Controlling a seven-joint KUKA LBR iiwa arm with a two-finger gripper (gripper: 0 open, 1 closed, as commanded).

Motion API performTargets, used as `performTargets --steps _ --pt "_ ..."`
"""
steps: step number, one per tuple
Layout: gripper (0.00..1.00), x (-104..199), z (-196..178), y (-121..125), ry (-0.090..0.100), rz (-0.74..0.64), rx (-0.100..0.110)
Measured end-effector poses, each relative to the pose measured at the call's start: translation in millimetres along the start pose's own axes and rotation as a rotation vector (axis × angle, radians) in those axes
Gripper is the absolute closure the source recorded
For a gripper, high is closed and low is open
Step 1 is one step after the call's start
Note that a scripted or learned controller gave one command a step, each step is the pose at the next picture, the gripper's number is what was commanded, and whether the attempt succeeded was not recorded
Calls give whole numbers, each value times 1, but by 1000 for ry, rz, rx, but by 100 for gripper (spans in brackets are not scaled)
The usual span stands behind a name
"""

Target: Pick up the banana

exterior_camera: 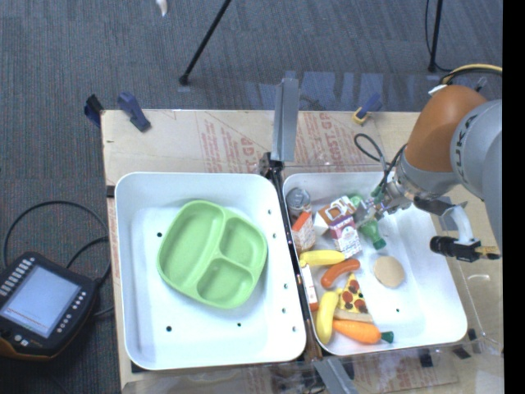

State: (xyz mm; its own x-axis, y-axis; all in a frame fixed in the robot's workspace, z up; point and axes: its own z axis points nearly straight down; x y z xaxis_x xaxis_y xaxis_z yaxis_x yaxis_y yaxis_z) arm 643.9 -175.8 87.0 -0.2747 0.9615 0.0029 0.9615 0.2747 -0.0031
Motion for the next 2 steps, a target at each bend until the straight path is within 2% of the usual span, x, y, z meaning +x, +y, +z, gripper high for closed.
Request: performTargets --steps 1,2 --pt "100 15 0 2 -2 231 5" --pt "100 34 0 9 0 405 2"
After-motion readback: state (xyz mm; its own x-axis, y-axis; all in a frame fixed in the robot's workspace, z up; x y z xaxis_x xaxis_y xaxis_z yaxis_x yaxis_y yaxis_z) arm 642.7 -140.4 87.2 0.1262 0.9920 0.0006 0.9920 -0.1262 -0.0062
